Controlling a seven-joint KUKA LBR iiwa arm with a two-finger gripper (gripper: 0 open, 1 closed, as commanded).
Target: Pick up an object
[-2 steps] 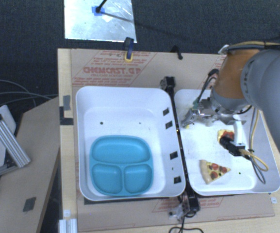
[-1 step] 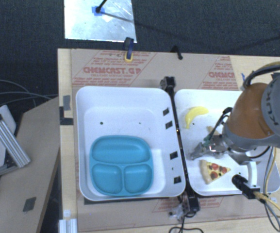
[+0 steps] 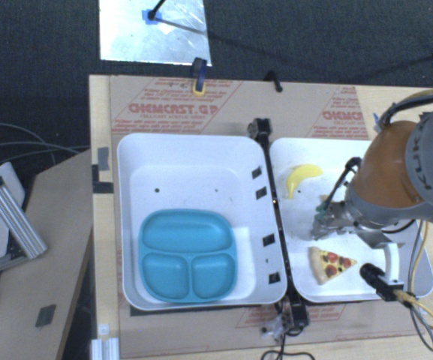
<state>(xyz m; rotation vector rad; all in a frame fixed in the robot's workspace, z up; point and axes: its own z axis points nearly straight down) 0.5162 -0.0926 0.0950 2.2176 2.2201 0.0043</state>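
Note:
A yellow banana (image 3: 303, 177) lies near the back of the right bin (image 3: 291, 291). A pizza slice (image 3: 331, 265) with red toppings rests toward that bin's front. My gripper (image 3: 323, 226) hangs low over the right bin's floor between the two, a little behind the pizza slice and in front of the banana. Nothing shows between its fingers, and its wrist and arm cover the bin's right part.
A blue divided tray (image 3: 188, 255) fills the front of the left bin (image 3: 137, 171). A dark divider with clips (image 3: 270, 216) runs between the bins. Cardboard (image 3: 171, 107) lies under both, with a shiny sheet (image 3: 152, 21) behind.

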